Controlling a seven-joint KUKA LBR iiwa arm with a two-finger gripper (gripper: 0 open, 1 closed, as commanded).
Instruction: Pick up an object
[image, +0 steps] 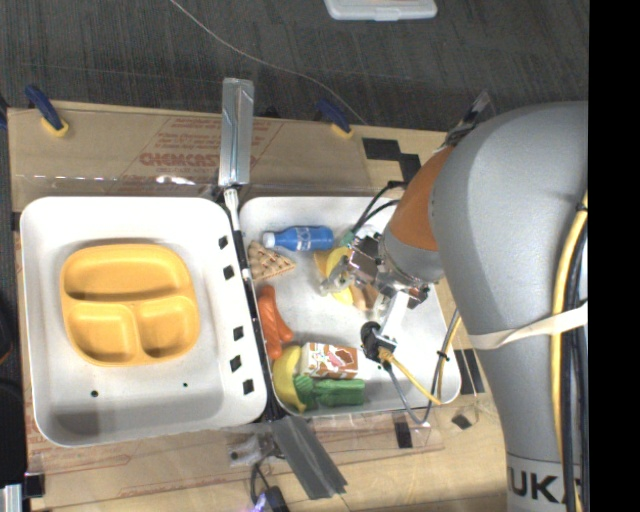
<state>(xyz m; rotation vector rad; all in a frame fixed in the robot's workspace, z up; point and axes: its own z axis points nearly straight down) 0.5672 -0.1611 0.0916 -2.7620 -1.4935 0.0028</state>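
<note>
Arm (520, 260), a bulky grey robot limb with an orange band above the wrist, reaches in from the right and covers much of the right-hand shallow white bin (440, 385). The left-hand shallow white bin (50, 400) bears a yellow plastic divided tray (128, 300) and lies well apart from the work. In the right bin, the candidates lie crowded: a blue plastic bottle (300, 238) at the top, a tan waffle-like wedge (268, 262) just below it, an orange carrot-shaped toy (272, 318) along the left wall, and a small printed carton (328, 360) touching a green block (335, 392) and a yellow rounded piece (287, 372) at the bottom. The gripper (352, 280) hangs low over a yellow banana-like toy (330, 265) in the middle; whether its pincer is wide, narrow or closed on anything I cannot tell. The risk, as I judge it, is a glancing close: the curved toy could slip sideways, or the dangling yellow cable (415, 385) could snag. Readable writing: "KUKA" on the arm's base, partly cut off, and faint red lettering on the cardboard (120, 130) behind, too blurred to read.
</note>
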